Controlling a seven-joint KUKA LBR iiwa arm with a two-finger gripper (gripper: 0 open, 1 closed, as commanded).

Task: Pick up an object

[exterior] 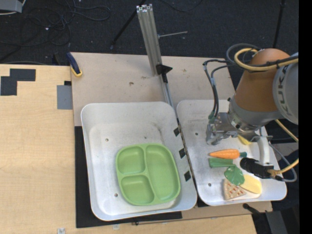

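The toys lie in the right bin [195, 126], toward the lower right of the frame. Nearest the gripper is an orange carrot [224, 154], lying flat with its tip pointing left and a green end on the right. Just below it sits a dark green block [220, 163], then a green leaf [235, 175], a pale yellow wedge [251, 184] and a tan waffle triangle [233, 191] close to the bin's lower rim. The leaf overlaps the wedge and the waffle; the carrot and the block lie side by side.

The upper and left parts of the right bin are bare white floor, so there is free room above and left of the carrot. The left bin [92, 145] holds a light green divided plate [146, 174] in its lower half. Both bins rest on the tan surface [112, 77], and a metal post [148, 38] stands above the gap between them.

The arm enters from the right and bends down over the right bin. The gripper [216, 134] hangs low just above and left of the carrot, with nothing seen in it; whether it is spread or pressed together cannot be told.
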